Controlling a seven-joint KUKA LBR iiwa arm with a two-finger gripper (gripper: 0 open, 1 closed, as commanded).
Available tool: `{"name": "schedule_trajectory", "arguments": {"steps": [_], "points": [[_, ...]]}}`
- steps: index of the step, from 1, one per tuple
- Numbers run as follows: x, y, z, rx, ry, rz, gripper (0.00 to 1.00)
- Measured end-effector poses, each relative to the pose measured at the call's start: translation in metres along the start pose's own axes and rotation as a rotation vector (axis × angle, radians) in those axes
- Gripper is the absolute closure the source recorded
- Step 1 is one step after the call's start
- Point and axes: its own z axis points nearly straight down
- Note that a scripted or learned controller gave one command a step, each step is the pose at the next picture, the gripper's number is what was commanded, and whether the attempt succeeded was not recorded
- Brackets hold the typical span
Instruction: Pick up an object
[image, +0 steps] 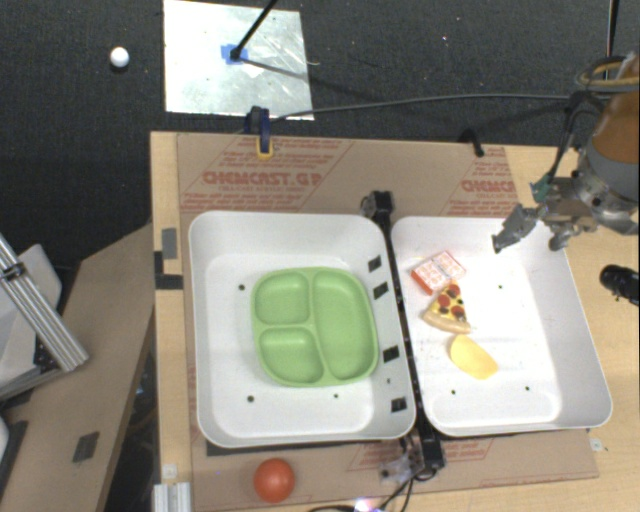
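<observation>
Over the right bin's far edge, the end effector (533, 228) hangs with nothing between its fingers.

On the tabletop (120, 300), the left bin (215, 250) holds a green divided plate (314, 326), with an orange ball (273, 479) lying outside near its front rim. The right bin (560, 330) holds three small toys close together near its left wall: a red-and-white packet (437, 270), a toy pizza slice (448, 309) and a yellow wedge (472, 357). All look light, stiff plastic, likely slippery; the packet, flat and straight-sided, seems best pinched across its narrow width. I cannot tell whether the fingers are spread or pressed together.
</observation>
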Motion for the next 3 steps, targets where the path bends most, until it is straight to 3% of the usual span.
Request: {"name": "schedule_trajectory", "arguments": {"steps": [1, 3], "points": [[0.000, 0.002, -0.006, -0.010, -0.002, -0.002, 0.00], [0.009, -0.003, 0.118, -0.006, 0.000, 0.000, 0.00]]}}
